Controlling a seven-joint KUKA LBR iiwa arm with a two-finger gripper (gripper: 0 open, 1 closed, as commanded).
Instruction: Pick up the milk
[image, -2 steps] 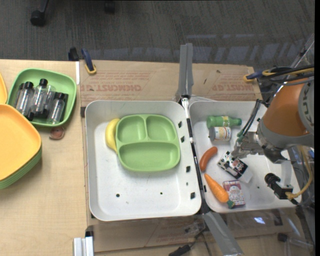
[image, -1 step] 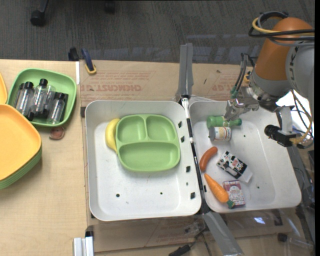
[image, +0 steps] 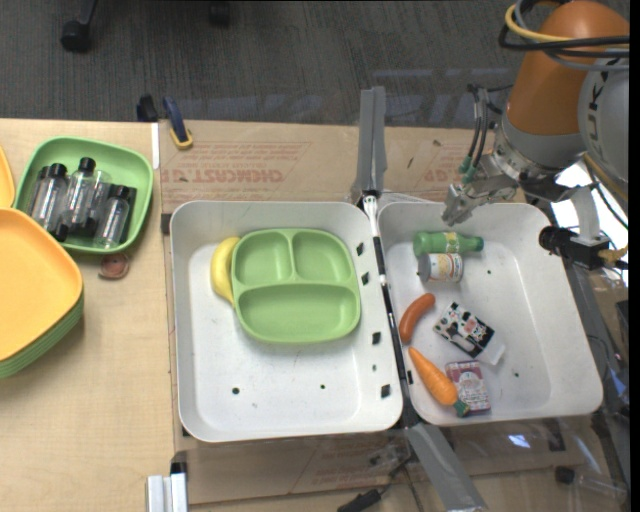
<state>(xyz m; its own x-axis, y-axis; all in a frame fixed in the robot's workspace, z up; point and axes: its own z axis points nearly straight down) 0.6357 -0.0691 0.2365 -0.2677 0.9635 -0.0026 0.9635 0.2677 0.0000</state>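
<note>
White plastic makes up both bins, side by side on the table (image: 100, 420). Nearest in the right bin (image: 560, 390) lies a small pink packet (image: 470, 387), with a carrot (image: 433, 376) just beside it on its left. A little farther back is the milk (image: 465, 329), a small carton printed in black and white, lying flat and slanted near the bin's middle. To its left, close by, is a red-orange sausage (image: 416, 315). Beyond these stands a small can (image: 441, 267), and touching it on the far side lies a green bottle (image: 448, 242) on its side.

The pincer (image: 462, 203) hangs over the far rim of the right bin, just beyond the green bottle. The milk sits well nearer the camera than the pincer, with bottle and can between them. I cannot tell how wide the pincer stands; nothing can be seen in its grip.

In the left bin (image: 200, 380) a green divided plate (image: 296, 283) rests over a yellow item (image: 222, 268) at its left edge. Farther left on the table are stacked orange plates (image: 35, 295) and a green tray (image: 130, 165) of dark-capped vials (image: 80, 200).
</note>
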